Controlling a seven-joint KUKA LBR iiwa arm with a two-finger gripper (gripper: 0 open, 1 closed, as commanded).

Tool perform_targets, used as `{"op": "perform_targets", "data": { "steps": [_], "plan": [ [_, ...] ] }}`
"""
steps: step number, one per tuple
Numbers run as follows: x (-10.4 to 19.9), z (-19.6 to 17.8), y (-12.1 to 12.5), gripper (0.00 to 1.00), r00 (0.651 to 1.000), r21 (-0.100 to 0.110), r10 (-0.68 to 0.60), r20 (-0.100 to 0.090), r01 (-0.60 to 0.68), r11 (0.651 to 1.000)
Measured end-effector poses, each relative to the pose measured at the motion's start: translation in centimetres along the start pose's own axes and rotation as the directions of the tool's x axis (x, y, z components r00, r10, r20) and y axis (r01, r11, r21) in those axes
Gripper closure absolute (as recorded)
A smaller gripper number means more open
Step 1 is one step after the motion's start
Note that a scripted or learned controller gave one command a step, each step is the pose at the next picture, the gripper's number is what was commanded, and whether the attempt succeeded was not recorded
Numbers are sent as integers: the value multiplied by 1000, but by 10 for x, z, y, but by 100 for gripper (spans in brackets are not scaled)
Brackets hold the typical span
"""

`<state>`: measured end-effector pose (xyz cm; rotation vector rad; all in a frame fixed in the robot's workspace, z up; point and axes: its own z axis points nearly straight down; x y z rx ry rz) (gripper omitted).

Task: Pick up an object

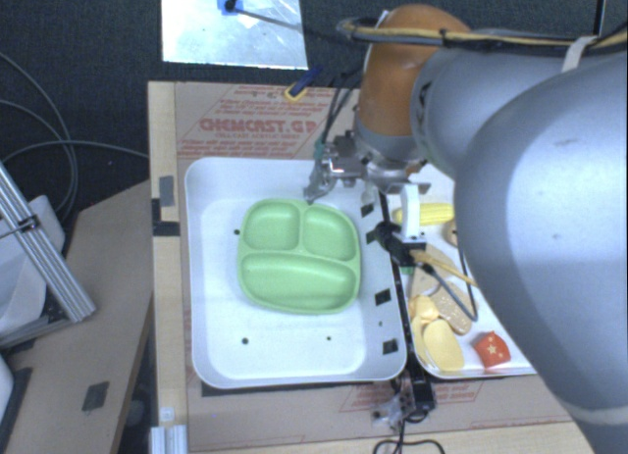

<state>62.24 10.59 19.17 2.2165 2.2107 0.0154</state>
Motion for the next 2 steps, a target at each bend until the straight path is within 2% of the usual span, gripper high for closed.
{"op": "perform_targets", "data": {
  "steps": [1, 2],
  "plan": [
    [56, -39, 50, 0, 1000, 4, -11, -4, 11, 1000],
    [83, -239, 20, 0, 1000, -6, -11, -9, 11, 1000]
  ]
}}
